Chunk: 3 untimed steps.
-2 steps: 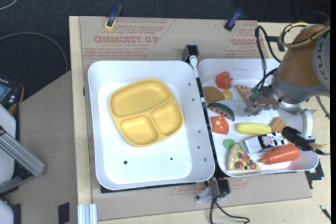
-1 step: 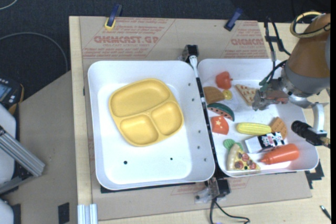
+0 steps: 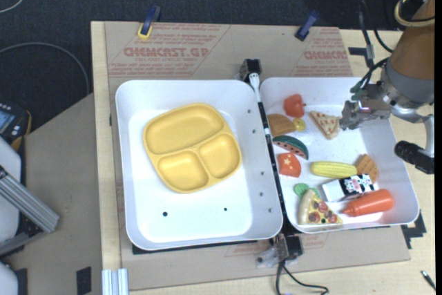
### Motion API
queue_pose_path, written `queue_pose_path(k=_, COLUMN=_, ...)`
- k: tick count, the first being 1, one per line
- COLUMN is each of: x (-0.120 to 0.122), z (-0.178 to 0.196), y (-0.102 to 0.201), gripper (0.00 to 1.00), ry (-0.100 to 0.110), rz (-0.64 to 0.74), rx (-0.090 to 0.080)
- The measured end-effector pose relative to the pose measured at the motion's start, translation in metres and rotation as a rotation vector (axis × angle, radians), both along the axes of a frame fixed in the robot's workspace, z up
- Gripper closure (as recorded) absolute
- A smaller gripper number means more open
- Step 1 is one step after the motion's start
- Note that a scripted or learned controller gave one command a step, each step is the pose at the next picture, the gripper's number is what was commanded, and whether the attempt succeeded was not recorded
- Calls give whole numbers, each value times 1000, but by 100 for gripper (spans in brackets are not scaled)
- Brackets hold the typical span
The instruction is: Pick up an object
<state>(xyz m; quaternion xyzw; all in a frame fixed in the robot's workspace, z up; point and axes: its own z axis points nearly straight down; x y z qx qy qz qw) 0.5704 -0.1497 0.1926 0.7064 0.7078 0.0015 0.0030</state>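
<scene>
The right bin (image 3: 407,179) holds several toy foods: a red pepper (image 3: 294,106), a pizza wedge (image 3: 324,123), a brown bread piece (image 3: 280,124), a watermelon slice (image 3: 291,145), a red strawberry-like piece (image 3: 289,164), a corn cob (image 3: 334,168), a waffle-like piece (image 3: 367,166), a black-and-white carton (image 3: 349,187), an orange carrot (image 3: 367,203) and a pizza slice (image 3: 315,208). My gripper (image 3: 351,116) hangs over the bin's upper right, just right of the pizza wedge, fingers pointing down. Nothing shows between them.
The left bin (image 3: 138,217) carries a yellow three-compartment plate (image 3: 192,146). Clamps (image 3: 146,25) hold the cardboard bench top at the back. The arm's orange band (image 3: 418,45) rises at the right edge. Metal framing (image 3: 27,204) stands off the bench's left.
</scene>
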Motion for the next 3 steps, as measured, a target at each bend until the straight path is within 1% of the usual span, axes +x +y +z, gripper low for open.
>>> queue_pose_path(k=1, x=1, z=35, y=0, gripper=100, ry=1, rz=0, rx=0)
queue_pose_path(k=2, x=3, z=24, y=54, gripper=100, ry=9, rz=3, rx=4)
queue_pose_path(k=3, x=0, z=20, y=99, gripper=100, ry=10, rz=2, rx=4)
